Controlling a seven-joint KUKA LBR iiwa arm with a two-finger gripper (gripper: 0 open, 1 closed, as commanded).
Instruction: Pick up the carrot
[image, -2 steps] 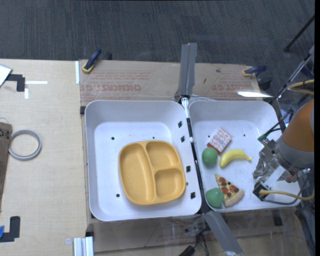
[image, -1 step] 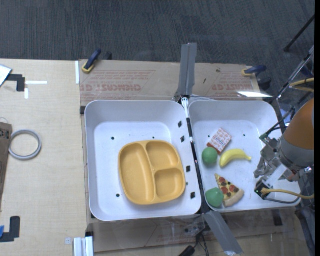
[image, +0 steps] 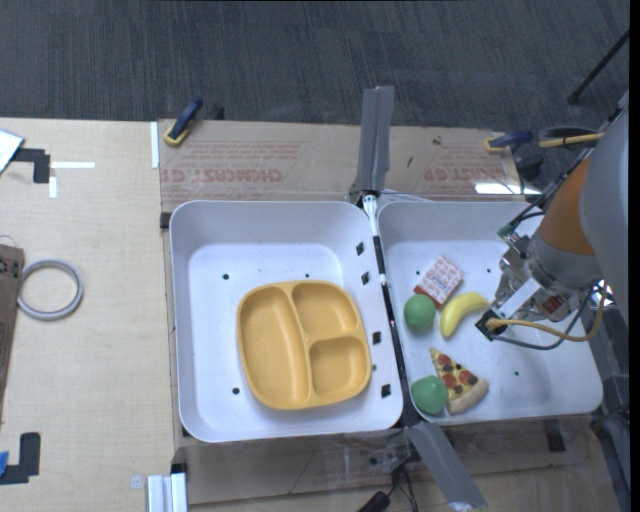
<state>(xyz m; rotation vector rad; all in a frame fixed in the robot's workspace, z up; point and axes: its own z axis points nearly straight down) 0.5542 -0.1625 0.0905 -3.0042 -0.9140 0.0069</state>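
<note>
Reaching in from right, gripper (image: 515, 290) beside banana (image: 462, 311)

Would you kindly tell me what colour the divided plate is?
The divided plate is mustard yellow, clearest in the camera view.

Pretty clearly a robotics lab: robot arm (image: 600, 190) over a wooden bench (image: 90, 400), cardboard sheet (image: 260, 165) (blue clamp (image: 183, 122) at its corner), tape roll (image: 48, 289), grey carpet (image: 300, 50).
</note>
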